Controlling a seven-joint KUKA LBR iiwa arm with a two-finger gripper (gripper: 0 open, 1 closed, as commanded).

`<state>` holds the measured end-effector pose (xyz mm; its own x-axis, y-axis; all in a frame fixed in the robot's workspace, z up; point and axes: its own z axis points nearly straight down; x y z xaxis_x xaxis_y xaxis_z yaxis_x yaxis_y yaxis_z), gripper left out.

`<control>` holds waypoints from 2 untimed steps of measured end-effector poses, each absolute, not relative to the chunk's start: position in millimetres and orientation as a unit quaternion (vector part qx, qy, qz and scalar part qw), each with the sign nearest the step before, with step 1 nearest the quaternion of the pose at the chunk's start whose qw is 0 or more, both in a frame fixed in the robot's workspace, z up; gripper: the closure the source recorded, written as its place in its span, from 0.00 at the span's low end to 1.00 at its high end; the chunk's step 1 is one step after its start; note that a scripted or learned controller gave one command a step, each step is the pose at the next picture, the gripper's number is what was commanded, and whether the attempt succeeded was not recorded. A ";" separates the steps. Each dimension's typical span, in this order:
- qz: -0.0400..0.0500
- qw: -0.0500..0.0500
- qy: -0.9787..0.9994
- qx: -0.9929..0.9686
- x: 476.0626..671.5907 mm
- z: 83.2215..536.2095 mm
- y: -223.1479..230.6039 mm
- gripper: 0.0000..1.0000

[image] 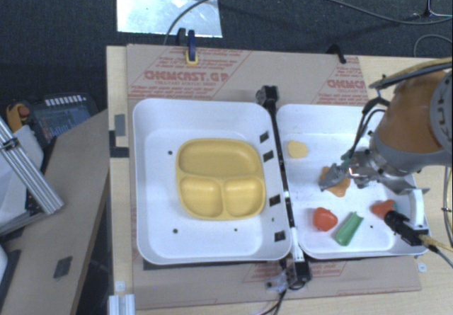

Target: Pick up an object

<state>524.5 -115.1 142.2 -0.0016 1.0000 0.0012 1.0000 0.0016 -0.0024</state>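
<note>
Worktop: two white bins [152, 165] are carried side by side on cardboard; a yellow divided plate [219, 178] is seen in the left bin.
Hidden: the fingers [333, 178] are blurred against an orange piece [340, 187]; their grip cannot be told.
Object: the orange piece is seen touching the fingers, in the right bin.
</note>
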 end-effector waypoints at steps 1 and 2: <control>0.001 0.002 -0.707 -0.707 524.1 89.8 -114.6 0.00; 0.000 -0.001 -0.707 -0.707 525.6 103.0 -115.2 1.00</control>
<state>525.6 -115.2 103.0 -0.0006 1.0000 -0.0004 1.0000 0.0006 0.0017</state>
